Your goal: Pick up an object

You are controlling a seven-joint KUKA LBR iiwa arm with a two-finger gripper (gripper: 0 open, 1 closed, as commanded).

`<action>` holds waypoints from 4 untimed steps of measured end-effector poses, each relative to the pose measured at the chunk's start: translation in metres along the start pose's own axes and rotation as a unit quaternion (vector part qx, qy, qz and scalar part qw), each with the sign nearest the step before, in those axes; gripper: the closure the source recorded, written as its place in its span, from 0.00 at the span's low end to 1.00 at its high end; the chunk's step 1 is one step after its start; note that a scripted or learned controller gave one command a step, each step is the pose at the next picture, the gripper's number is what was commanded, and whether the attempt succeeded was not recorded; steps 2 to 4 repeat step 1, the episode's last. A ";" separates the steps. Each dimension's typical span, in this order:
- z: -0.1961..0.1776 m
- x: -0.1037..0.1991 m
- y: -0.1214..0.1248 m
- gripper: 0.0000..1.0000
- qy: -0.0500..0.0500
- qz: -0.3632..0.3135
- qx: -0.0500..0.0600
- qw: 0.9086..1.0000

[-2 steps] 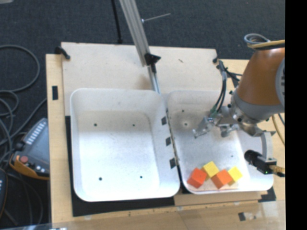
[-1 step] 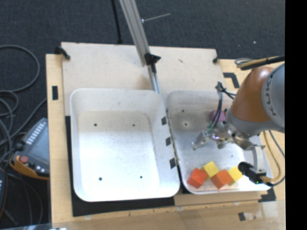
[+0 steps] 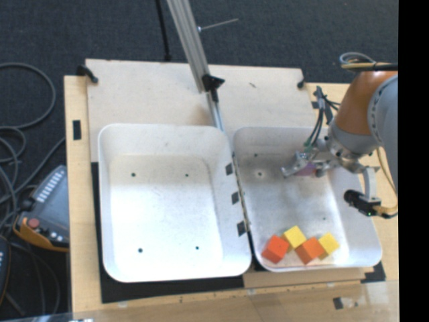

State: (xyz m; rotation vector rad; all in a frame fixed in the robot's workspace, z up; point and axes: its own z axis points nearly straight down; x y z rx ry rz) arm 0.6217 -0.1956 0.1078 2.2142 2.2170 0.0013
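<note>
Four small blocks lie in a cluster at the near edge of the right bin: a red-orange block, a yellow block, an orange block and a second yellow block. My gripper hangs low over the middle of the right bin, well behind the blocks and apart from them. A small pinkish patch shows right at the gripper; I cannot tell what it is.
The left bin sits beside the right one, with a raised divider between them. A slanted metal pole rises from behind the bins. Cables and a pendant lie off the bench at left.
</note>
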 end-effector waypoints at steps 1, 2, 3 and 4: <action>0.013 -0.018 0.040 0.00 0.018 0.004 0.039 0.999; 0.013 -0.018 0.040 0.00 0.018 0.004 0.039 0.999; 0.013 -0.018 0.040 0.00 0.018 0.004 0.039 0.999; 0.013 -0.018 0.040 0.00 0.018 0.004 0.039 0.999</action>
